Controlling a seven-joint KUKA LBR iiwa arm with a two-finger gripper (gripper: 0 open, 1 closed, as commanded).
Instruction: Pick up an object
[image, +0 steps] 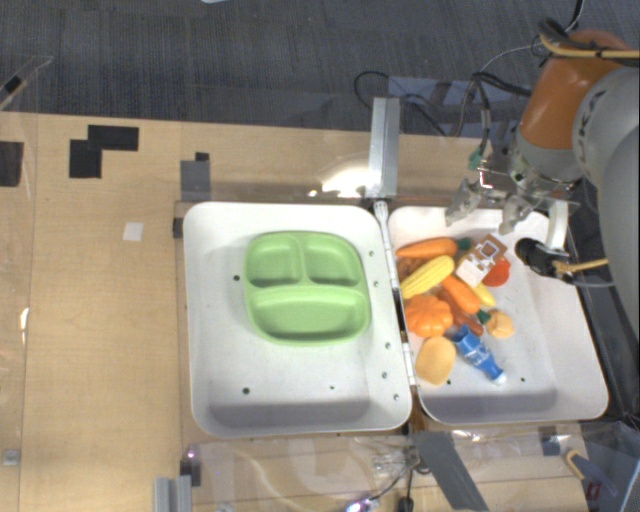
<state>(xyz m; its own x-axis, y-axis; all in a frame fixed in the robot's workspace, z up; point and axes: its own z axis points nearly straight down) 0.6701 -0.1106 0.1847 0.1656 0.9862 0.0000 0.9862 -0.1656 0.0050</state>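
The right bin (560, 360) holds a heap of toy food along its left side: a carrot (427, 247), a corn cob (426, 275), an orange pumpkin-like piece (428, 316), a tan egg-shaped piece (435, 361), a blue bottle (480, 358), a small white and brown box (481, 256) and a red piece (498, 271). My gripper (490, 210) hangs over the bin's far edge, just beyond the box. Its fingers stand apart with nothing between them.
The left bin (215, 390) bears a green divided plate (305, 285). A metal post (384, 140) rises at the far end of the divider between the bins. Cables trail behind the arm (560, 100) at the top right.
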